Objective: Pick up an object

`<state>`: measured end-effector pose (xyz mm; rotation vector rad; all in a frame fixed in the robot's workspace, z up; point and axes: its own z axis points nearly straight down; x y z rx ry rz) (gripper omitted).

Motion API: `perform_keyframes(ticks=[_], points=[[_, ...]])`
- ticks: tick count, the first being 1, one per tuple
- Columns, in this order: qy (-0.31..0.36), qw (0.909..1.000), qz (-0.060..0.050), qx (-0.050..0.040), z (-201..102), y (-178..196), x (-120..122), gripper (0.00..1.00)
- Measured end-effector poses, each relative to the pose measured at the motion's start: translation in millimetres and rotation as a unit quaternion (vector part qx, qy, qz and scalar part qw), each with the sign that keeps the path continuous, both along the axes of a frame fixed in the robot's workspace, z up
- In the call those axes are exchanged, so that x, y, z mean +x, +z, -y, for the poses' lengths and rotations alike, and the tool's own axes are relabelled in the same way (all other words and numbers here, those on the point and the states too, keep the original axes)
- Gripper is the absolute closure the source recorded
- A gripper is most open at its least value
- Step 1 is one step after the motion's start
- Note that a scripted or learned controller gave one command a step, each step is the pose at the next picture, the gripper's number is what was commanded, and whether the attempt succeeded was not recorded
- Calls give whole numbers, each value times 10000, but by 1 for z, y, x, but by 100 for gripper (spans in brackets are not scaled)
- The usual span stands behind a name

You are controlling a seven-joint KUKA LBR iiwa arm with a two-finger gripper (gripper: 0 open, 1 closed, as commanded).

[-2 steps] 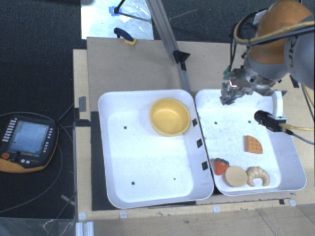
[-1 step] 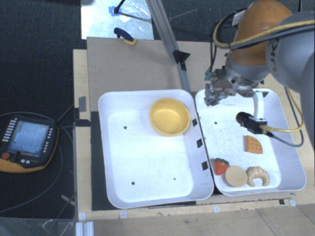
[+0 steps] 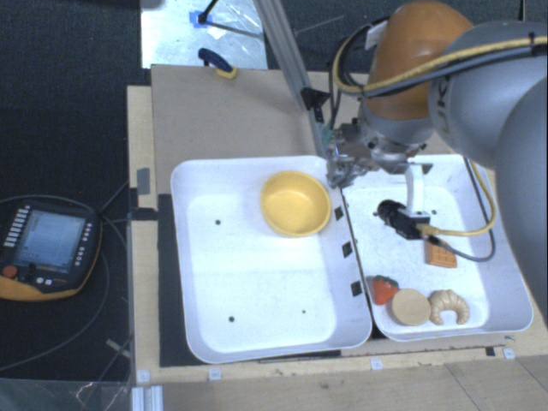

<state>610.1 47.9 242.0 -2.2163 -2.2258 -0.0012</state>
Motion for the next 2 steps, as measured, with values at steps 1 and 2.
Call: perform_keyframes(ticks=[1,2], points=[[0,10000,-4,-1,-51,-6,-29,100],[-20,10000,2,-3,-49,-6,-29,0]])
